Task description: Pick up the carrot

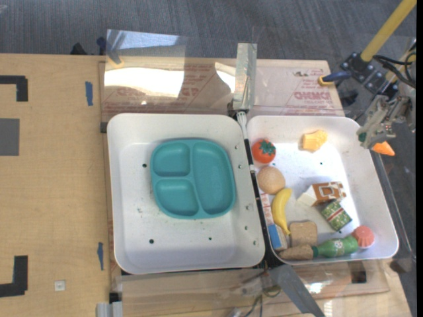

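Up at the right bin's (380, 190) far right rim, the hand (375, 132) grips the carrot (384, 148), whose orange tip pokes out below its fingers. Red lettering on the clear sheet (310, 94) behind reads partly "CHEMCO", though blurred.
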